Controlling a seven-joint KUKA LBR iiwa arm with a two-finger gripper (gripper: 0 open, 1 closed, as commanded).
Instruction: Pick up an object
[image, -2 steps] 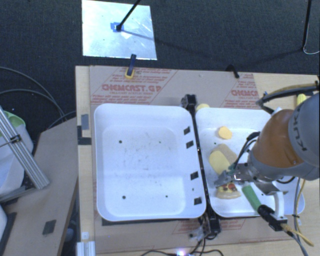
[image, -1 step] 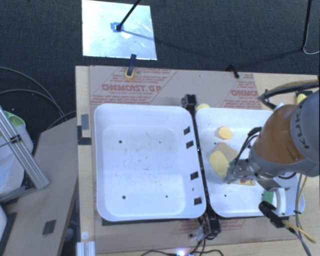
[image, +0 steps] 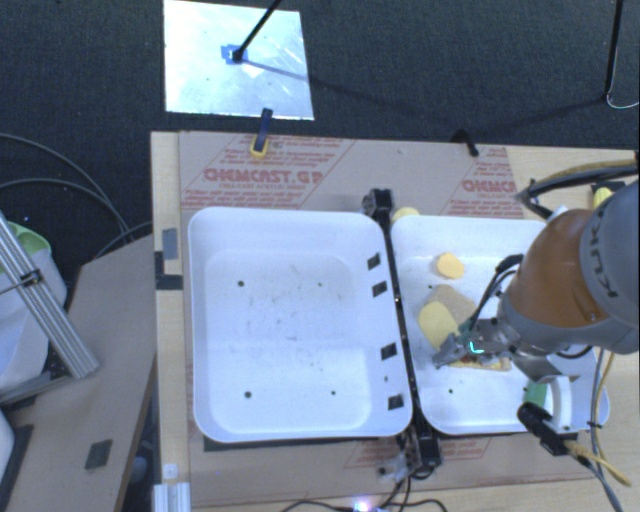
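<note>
In the right bin (image: 470, 418) lie a small yellow-orange round piece (image: 449, 266) near the back, a pale yellow rounded object (image: 437, 322) in the middle, and a tan block (image: 455, 299) just behind it. My gripper (image: 450, 352) reaches in from the right and sits low, just in front and to the right of the pale yellow object. A thin yellow strip (image: 478, 363) lies under the wrist. The arm's orange band (image: 560, 270) covers the bin's right part.
The left bin (image: 290, 330) sits beside the right one, parted by a black clip rail (image: 392, 300). A small yellow ball (image: 405, 214) rests outside, behind the bins' junction. A metal plate (image: 238, 60) lies beyond the bench. Cables run at the right.
</note>
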